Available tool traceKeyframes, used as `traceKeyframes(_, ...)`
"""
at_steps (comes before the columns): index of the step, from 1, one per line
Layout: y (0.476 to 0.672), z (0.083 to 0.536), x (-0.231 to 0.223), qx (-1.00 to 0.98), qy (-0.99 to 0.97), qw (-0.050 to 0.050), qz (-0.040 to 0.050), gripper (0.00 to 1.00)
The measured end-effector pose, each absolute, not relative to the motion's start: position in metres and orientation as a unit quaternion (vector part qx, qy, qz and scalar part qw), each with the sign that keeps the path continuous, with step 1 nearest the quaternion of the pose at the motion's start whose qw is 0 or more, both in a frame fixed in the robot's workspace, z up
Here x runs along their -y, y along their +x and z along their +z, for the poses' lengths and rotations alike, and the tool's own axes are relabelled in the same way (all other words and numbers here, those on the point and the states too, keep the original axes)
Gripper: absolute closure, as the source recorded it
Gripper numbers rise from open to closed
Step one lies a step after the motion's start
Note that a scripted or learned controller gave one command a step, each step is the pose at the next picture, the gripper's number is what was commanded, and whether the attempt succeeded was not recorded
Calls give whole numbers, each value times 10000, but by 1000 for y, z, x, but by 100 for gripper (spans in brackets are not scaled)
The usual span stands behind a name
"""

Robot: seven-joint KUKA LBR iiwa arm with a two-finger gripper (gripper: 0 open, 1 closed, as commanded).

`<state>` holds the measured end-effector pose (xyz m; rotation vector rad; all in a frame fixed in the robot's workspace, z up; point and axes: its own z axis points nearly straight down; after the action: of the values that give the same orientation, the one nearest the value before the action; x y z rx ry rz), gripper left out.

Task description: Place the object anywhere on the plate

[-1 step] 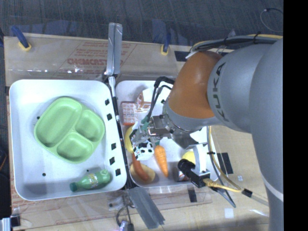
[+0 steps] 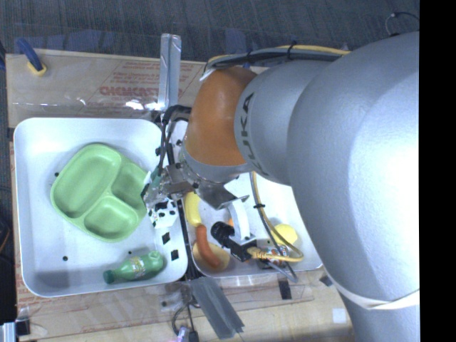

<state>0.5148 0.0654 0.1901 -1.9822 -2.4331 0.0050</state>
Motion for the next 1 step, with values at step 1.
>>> traceKeyframes(1,515,199,-66,7774,-6290,26,26,100)
